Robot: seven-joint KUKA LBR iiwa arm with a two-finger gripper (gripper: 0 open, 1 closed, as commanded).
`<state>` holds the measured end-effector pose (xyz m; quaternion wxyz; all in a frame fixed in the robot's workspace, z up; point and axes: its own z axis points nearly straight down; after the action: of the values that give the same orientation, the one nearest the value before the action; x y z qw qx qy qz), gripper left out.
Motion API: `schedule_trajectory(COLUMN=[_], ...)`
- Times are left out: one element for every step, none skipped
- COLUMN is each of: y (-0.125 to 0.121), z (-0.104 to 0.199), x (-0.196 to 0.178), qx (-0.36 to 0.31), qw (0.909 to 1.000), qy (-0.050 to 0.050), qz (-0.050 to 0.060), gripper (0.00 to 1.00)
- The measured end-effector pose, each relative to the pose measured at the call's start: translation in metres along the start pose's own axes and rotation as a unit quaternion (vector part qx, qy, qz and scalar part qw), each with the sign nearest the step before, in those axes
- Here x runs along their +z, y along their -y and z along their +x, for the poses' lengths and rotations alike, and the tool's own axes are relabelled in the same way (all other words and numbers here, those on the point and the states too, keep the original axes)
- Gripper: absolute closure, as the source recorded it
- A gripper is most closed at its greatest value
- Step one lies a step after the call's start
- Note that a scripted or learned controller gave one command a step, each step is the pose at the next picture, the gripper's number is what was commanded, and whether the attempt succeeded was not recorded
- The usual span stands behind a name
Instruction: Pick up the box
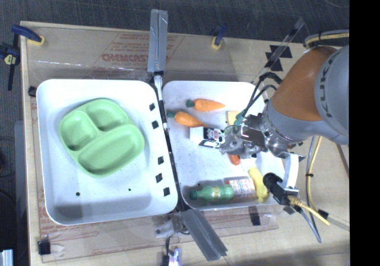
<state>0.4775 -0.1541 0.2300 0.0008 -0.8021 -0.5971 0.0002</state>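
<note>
The arm [314,95] stands highest toward the lens: a smooth grey shell with a glossy orange band, reaching in from the right over the right bin [178,190]. At its end the gripper [233,143] hangs low over the bin's middle, a cluster of dark metal parts and cables; whether its claw is released or clenched cannot be told, since the mechanism hides its tips.

The right bin is shallow, white and smooth, with rounded corners. Just left of the gripper lies the box [205,135], small, flat and white with dark print, on the bin floor and seemingly touching the gripper's edge. Above it lie two tapered orange carrots, one [208,105] near the far wall with a green stub, the other [187,119] closer to the divider. Along the near wall a green plastic bottle [222,192] lies on its side, its label toward the right. A yellow banana-like piece [257,181] lies beside the bottle's right end.

The left bin [50,205] holds a pale green plate [102,135] with three rounded compartments, matte and moulded.
</note>
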Motion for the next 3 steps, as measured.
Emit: schedule_trajectory(y=[0.002, 0.037, 0.018], z=[0.045, 0.123, 0.055], x=[0.012, -0.012, 0.039], qx=[0.013, 0.028, 0.087], qw=[0.9999, 0.9996, 0.9962], qy=[0.000, 0.000, 0.001], qz=[0.002, 0.000, 0.002], gripper=[1.00, 1.00, 1.00])
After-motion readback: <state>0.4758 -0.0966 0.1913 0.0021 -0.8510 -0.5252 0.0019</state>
